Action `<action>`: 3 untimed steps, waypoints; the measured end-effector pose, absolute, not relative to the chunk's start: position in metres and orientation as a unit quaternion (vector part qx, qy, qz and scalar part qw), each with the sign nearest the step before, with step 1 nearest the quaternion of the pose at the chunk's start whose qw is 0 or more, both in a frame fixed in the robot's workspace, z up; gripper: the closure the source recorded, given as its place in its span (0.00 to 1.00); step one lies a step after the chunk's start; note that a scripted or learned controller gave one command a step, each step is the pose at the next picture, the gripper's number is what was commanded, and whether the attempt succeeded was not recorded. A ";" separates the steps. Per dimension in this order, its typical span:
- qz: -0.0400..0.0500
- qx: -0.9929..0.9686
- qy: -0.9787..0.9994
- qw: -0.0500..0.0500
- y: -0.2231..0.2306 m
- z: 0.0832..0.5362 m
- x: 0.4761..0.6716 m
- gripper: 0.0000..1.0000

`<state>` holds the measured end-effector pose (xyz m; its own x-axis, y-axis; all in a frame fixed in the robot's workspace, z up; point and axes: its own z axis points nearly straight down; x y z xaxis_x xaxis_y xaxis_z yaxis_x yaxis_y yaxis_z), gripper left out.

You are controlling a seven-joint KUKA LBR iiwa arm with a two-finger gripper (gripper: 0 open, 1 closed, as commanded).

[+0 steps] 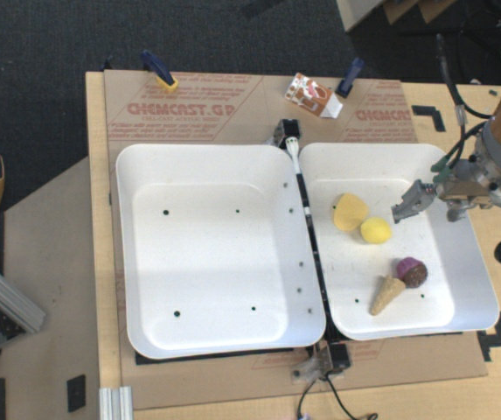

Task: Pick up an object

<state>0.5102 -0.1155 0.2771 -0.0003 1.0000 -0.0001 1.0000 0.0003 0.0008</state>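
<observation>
1. Cardboard-topped surface (233,103) carries two bins; right bin (469,261) holds a yellow ball (375,230).
2. Claw (405,208), just right of it: grip state indiscernible.
3. Ball judged light, smooth; grasp across middle.

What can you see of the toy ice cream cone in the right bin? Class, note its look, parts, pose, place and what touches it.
The toy ice cream cone lies on its side on the floor of the right bin, toward the near right corner. It has two parts: a tan cone and a dark purple scoop. The scoop points up and right in the camera view, the tip down and left. It looks like plastic or rubber. Nothing touches it but the bin floor; the yellow pieces lie apart from it.
</observation>
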 end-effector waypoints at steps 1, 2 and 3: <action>-0.003 0.707 0.707 -0.004 -0.127 0.140 0.537 0.00; -0.002 0.710 0.704 -0.004 -0.178 0.081 0.475 0.00; 0.000 0.707 0.707 0.003 -0.201 0.085 0.528 0.00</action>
